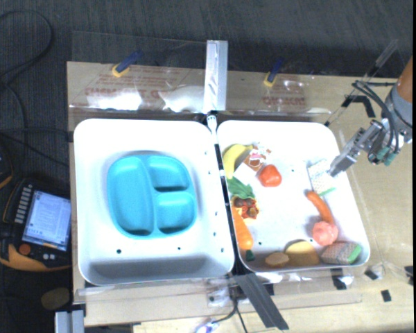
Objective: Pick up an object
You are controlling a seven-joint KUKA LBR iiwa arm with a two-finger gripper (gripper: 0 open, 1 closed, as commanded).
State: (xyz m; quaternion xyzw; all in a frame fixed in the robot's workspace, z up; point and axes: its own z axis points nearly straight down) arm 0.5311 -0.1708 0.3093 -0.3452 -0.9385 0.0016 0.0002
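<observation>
The right bin [291, 132] holds several toy foods: a yellow banana [233, 157], a red tomato [269, 176], a leafy green piece [243, 190], an orange carrot [242, 233], a second orange piece [319, 203], a pink lump [324, 232], a brown potato [277, 259] and a brown-and-green piece [344, 253]. A small white-and-teal item [317, 175] lies by the bin's right wall. My gripper [336, 166] reaches in over the right rim, slanting down-left, its tip just right of that small item and apart from the other foods.
The left bin [90, 241] holds a blue divided plate [152, 193]. A raised divider [220, 186] separates the two bins. Clips and clear sheeting line the back edge. A handheld pendant [38, 220] and cables lie left of the bench.
</observation>
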